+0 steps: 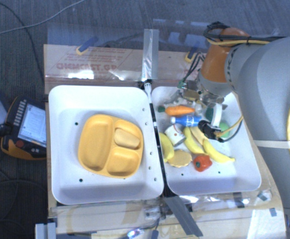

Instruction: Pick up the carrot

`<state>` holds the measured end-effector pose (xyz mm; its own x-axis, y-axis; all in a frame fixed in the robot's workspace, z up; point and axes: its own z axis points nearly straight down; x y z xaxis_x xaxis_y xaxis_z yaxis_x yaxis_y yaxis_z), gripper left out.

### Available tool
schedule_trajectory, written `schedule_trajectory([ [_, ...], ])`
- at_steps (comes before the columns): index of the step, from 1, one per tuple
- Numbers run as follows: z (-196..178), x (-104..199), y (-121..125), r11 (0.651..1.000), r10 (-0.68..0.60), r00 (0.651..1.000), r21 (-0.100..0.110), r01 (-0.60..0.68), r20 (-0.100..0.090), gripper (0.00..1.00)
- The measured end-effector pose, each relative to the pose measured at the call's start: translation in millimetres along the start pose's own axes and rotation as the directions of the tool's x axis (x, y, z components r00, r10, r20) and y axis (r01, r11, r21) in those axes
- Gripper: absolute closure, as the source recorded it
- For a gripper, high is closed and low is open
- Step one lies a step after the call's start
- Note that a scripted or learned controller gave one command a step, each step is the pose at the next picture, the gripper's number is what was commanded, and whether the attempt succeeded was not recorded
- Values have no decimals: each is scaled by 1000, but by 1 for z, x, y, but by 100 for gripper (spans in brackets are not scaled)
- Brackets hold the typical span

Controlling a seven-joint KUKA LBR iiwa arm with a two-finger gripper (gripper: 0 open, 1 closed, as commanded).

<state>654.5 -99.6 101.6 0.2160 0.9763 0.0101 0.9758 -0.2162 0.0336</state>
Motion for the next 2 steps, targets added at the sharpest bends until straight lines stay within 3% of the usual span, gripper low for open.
schedule_trajectory([
  [1,14,-14,14,997,62,998,33,-62,8,0],
  [2,5,-16,14,997,64,998,35,-65,15,100],
])
